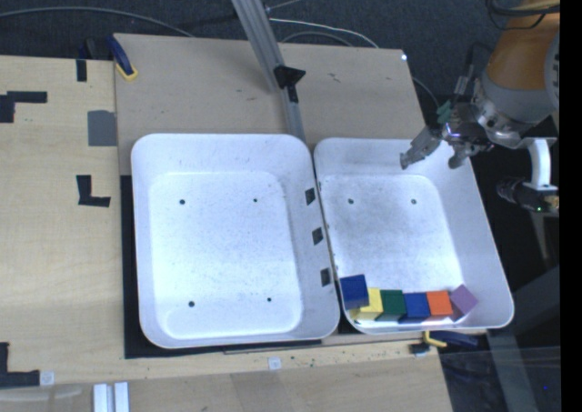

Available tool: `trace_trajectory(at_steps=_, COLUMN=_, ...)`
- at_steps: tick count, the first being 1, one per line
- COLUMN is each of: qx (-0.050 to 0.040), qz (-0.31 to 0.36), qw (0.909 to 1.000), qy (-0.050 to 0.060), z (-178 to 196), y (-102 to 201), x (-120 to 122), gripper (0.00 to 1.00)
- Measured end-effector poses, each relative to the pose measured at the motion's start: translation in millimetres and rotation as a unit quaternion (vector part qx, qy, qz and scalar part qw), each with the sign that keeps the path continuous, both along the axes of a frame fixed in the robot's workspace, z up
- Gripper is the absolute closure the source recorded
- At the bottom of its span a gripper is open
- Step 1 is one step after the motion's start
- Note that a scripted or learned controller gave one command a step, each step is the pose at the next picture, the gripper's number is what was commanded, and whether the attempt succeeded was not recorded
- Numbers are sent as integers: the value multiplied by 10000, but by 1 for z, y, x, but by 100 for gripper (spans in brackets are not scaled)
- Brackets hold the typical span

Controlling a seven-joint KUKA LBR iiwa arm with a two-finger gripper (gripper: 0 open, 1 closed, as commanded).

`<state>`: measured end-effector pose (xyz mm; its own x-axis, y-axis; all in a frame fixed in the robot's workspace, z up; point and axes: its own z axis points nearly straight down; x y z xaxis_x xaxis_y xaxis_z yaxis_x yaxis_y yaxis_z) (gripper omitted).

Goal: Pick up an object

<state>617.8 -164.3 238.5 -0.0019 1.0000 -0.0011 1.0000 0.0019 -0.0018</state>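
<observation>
While the gripper [435, 150] hangs over the right bin's [473, 210] far edge, its fingers spread and empty, nothing is picked yet. The coloured blocks [405, 302] lie along that bin's near edge, so reach, descent and grasp remain.

We see the arm [523, 55] bent in from the right, gripper [435, 154] pointing down-left, fingers spread, holding nothing.
</observation>
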Motion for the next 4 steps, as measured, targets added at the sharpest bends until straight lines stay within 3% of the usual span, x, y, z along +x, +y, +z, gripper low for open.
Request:
trace_trajectory(at_steps=1, qx=6, qz=12, qw=10000, qy=6, z=-18, y=36, x=11, gripper=0)
trace_trajectory(at_steps=2, qx=15, qz=22, qw=10000, qy=15, z=-49, y=92, x=12, gripper=0)
trace_trajectory(at_steps=3, qx=5, qz=9, qw=10000, qy=-47, z=52, y=108, x=23, gripper=0)
trace_trajectory(at_steps=4, qx=-4, qz=6, qw=10000, qy=-2, z=56, y=107, x=22, gripper=100)
